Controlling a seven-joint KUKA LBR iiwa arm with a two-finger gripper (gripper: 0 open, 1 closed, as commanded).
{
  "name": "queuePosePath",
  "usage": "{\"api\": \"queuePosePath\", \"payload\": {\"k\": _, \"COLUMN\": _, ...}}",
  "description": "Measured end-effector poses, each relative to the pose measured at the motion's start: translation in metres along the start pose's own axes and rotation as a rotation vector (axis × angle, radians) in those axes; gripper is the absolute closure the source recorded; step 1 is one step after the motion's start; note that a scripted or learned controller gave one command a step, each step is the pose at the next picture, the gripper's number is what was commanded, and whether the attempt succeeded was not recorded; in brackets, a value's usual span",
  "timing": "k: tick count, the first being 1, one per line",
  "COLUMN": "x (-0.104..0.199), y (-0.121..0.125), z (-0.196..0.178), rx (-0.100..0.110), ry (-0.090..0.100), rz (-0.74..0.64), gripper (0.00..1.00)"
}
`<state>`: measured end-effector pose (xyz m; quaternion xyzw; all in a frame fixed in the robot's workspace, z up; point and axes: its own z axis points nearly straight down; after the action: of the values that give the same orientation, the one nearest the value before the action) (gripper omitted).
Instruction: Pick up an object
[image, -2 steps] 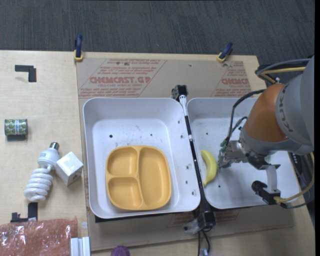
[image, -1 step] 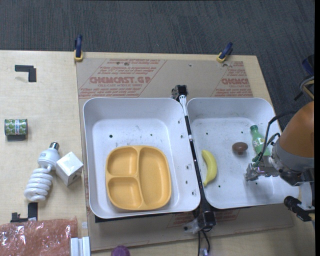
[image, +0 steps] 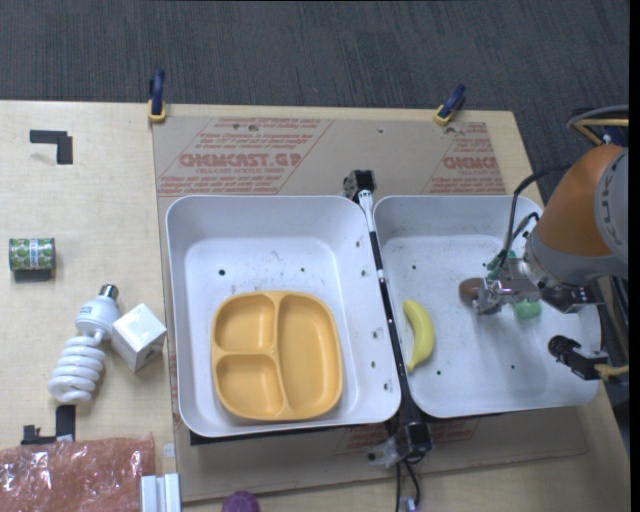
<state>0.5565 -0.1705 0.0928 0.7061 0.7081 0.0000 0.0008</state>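
Where bench bears bins, gripper low in right bin

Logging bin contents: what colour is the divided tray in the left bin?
Yellow-orange, plain with no pattern; the divided tray shows clearly in the camera view.

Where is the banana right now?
The banana lies in the right bin, close to that bin's left wall and beside the divider between the two bins. The yellow tray sits in the left bin, and the gripper is farther right.
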Motion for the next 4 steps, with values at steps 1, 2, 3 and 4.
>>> {"api": "queuePosePath", "payload": {"k": 1, "x": 0.048, "y": -0.040, "z": 0.001, "rx": 0.001, "ry": 0.001, "rz": 0.001, "gripper": 0.00}}
{"api": "queuePosePath", "payload": {"k": 2, "x": 0.076, "y": -0.079, "z": 0.001, "rx": 0.002, "ry": 0.001, "rz": 0.004, "gripper": 0.00}}
{"api": "queuePosePath", "payload": {"k": 3, "x": 0.023, "y": -0.038, "z": 0.000, "rx": 0.000, "ry": 0.000, "rz": 0.004, "gripper": 0.00}}
{"api": "queuePosePath", "payload": {"k": 4, "x": 0.036, "y": 0.097, "z": 0.000, "rx": 0.000, "ry": -0.001, "rz": 0.000, "gripper": 0.00}}
